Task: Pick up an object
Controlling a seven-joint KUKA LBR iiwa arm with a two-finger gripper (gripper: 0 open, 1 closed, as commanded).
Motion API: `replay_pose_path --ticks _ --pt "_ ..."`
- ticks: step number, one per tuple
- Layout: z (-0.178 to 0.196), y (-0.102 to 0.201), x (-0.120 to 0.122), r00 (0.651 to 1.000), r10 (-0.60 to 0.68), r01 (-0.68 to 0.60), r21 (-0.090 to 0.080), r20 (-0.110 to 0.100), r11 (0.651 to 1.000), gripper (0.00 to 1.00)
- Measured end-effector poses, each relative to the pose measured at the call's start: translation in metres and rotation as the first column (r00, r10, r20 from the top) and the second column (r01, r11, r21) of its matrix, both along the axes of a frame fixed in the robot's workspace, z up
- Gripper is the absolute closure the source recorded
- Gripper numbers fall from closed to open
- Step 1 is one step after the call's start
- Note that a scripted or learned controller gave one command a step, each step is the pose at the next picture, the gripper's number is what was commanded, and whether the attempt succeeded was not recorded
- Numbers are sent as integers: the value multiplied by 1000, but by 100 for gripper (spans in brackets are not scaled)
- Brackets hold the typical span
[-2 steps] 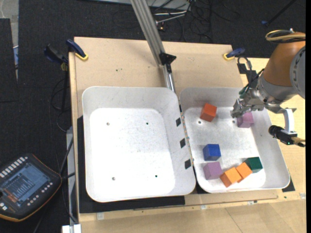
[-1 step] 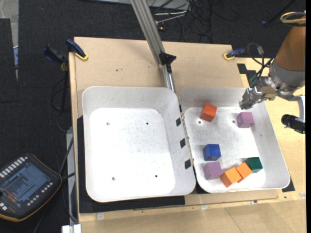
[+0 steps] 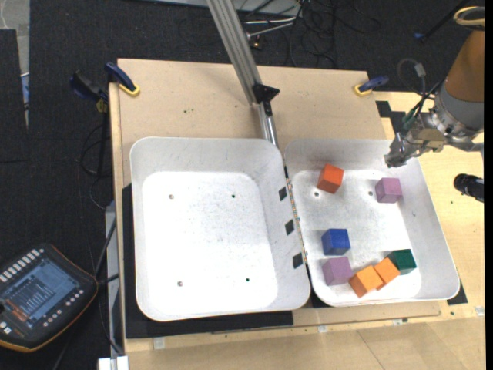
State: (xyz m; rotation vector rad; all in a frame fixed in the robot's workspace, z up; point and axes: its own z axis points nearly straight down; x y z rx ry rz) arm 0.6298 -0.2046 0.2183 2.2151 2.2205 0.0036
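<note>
The right bin [image 3: 431, 230] holds several small blocks: an orange one [image 3: 330, 178] near its back left, a purple one [image 3: 388, 190] to the right of it, a blue one [image 3: 335, 241] in the middle, and a purple [image 3: 337, 270], an orange [image 3: 367, 277] and a green one [image 3: 402, 261] along the front. My gripper [image 3: 400, 154] hangs over the bin's back right rim, above and behind the purple block, with nothing seen between its fingers.
The left bin [image 3: 154, 160] lies beside the right one. A slanted metal pole [image 3: 239, 48] crosses the bench's back and ends between the bins. Clamps [image 3: 122, 78] sit at the back corners. A teach pendant [image 3: 38, 295] lies off the bench at the front left.
</note>
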Motion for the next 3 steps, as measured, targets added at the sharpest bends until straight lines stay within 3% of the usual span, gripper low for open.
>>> replay_pose_path --ticks 3 --pt "-8 170 -24 1000 6 -6 4 -7 1000 100"
